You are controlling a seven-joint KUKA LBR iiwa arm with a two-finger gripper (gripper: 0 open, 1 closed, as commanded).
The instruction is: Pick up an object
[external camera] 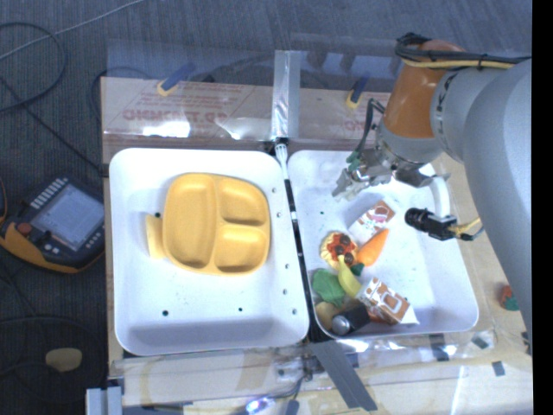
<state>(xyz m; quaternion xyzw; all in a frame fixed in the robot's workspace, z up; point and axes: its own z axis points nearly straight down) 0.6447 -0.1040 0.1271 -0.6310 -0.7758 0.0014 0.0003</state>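
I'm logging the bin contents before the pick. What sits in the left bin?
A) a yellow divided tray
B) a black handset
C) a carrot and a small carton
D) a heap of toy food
A: the yellow divided tray lies alone in the left bin, while the toy food, such as the carrot, is in the right bin.

My arm (pixel 484 137) comes in from the right, grey w/ orange band (pixel 413 102) above the wrist, bent downward. My gripper (pixel 352 182) hangs low, tips pointing down-left, nothing visibly between them.
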